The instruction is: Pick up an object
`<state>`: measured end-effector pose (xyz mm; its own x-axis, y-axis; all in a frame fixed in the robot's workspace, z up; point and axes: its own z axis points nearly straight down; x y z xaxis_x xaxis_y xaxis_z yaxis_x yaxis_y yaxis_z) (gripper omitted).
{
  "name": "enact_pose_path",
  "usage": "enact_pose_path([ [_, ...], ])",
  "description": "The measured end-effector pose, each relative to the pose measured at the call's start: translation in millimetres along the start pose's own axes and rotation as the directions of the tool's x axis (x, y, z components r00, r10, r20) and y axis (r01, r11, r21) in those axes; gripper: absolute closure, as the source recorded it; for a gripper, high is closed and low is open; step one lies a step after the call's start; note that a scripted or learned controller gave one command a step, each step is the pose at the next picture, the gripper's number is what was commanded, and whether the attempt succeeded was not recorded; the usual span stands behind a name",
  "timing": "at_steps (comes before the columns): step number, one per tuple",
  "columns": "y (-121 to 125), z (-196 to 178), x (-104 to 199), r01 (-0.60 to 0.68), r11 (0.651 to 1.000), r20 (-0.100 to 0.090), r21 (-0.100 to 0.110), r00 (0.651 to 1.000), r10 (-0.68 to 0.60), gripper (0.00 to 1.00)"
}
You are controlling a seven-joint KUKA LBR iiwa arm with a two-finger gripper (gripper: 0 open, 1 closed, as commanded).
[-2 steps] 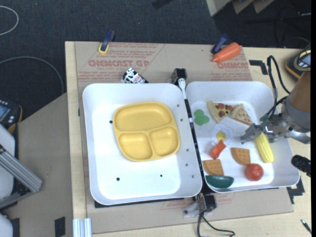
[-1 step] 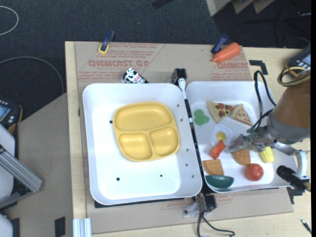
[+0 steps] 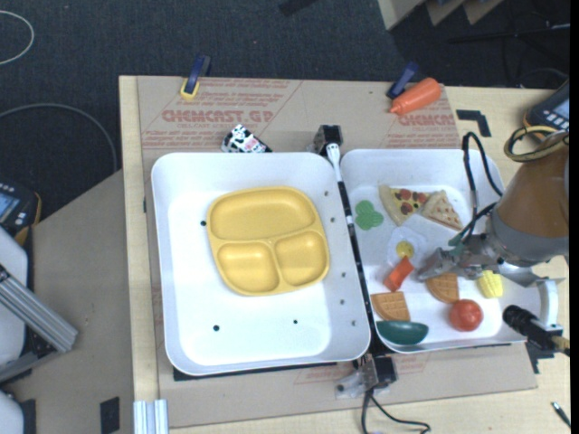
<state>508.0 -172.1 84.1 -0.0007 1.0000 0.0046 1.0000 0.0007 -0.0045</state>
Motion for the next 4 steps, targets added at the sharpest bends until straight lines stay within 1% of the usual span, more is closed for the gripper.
enact_pose_path([
  [1, 0.4, -10.9, -1.1, -0.002, 1.000, 0.004, -0.004, 1.000, 0.002, 1.00],
  [2, 2.3, -74.3, 1.8, 0.001, 1.000, 0.008, -0.012, 1.000, 0.000, 1.00],
  [3, 0.5, -118.2, -1.9, 0.000, 1.000, 0.008, -0.011, 1.000, 0.000, 1.00],
  [4, 1.6, -142.4, -2.1, 0.000, 1.000, 0.007, -0.010, 1.000, 0.000, 1.00],
])
